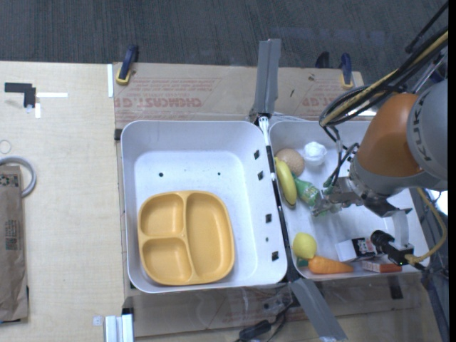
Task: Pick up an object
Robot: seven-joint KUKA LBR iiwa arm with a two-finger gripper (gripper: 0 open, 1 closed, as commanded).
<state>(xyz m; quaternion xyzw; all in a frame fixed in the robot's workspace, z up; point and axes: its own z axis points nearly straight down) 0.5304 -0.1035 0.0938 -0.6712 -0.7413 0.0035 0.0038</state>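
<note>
While the end effector [322, 206] hovers just right of the banana [286, 182], its grip state is unclear; nothing looks lifted yet.

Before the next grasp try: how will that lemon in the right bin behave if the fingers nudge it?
The lemon looks round and smooth, so it would probably roll or slip sideways. The carrot and the bin wall sit close, likely stopping it. Probably rigid, not fragile.

Shallow white plastic bins [135, 191]; mustard-yellow three-compartment plate [187, 235]. Just left of the jaws: curved yellow banana [286, 181], green crumpled packet [308, 192], tan rounded potato [291, 159]. Below them: round yellow lemon [305, 246], tapered orange carrot [329, 266].
</note>
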